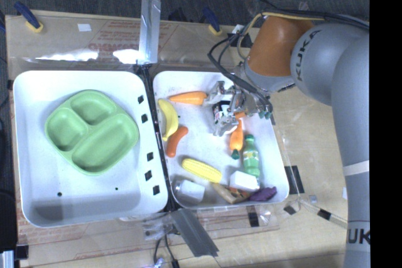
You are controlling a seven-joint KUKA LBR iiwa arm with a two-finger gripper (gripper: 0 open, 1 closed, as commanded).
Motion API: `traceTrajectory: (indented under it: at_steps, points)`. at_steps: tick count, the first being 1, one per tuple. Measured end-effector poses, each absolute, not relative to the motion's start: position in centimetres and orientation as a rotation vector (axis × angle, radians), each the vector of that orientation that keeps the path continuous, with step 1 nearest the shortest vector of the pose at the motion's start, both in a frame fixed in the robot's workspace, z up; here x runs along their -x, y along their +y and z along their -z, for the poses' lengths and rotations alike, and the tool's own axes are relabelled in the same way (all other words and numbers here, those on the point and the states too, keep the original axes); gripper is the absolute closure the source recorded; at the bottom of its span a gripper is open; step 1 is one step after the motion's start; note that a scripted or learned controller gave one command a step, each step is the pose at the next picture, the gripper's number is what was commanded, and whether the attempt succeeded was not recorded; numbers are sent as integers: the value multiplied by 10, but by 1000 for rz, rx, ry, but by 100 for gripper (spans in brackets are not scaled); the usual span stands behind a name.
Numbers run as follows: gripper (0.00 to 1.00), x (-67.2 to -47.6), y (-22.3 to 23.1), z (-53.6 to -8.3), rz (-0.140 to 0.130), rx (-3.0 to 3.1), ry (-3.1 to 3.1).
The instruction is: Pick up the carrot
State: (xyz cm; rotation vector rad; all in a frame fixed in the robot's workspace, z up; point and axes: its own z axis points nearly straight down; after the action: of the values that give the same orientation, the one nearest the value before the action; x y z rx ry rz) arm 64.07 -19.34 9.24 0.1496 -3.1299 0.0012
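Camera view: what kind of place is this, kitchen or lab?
Most likely a robot lab bench, not a kitchen: a KUKA arm over two white bins, toy food like the carrot, and clamps along the bench edge.

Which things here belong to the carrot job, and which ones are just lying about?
For the job:
- carrot
- second carrot
- gripper
- right bin

Lying about:
- banana
- sausage
- corn cob
- green bottle
- green divided plate
- left bin

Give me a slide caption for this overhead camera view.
The pincer hangs over the right bin of toy food between two carrots; the left bin has a green plate.
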Motion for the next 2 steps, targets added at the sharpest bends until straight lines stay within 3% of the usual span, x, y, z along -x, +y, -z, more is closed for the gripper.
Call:
traceTrajectory:
  at_steps: [1, 2]
  points:
    - [100, -644, -192, -105, -4, -156, -3140]
    - [100, -602, -87, -162, 2, -171, -3144]
